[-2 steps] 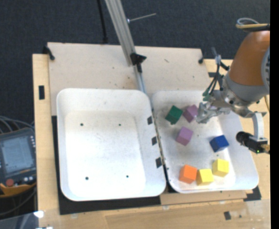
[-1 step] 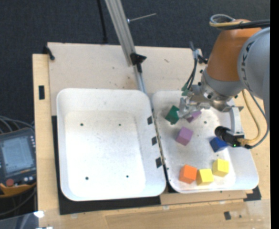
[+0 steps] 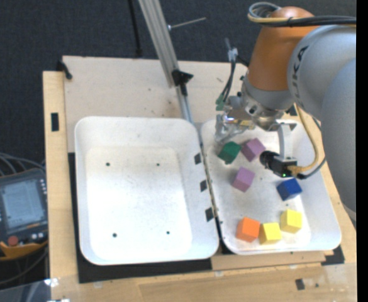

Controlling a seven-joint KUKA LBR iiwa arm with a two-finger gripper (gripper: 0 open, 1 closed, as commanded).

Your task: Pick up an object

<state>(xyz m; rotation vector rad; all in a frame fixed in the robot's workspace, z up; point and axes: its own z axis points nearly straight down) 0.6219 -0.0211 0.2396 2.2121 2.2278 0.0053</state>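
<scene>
The gripper hangs over the far left corner of the right bin, and just below its metal tip sits a green block, close under the fingers but not between them; from this slanted view I cannot tell how far apart the fingers stand, and nothing shows clamped in them. Right beside the green block, to its right, lies a purple block, the two nearly touching. A second purple block rests a little nearer the camera, apart from both. A blue block lies toward the bin's right side, just below a black fitting with a cable on the arm. Along the near edge an orange block and a yellow block sit side by side, with another yellow block just beyond. The left bin shares the surface, well apart from the arm.
</scene>
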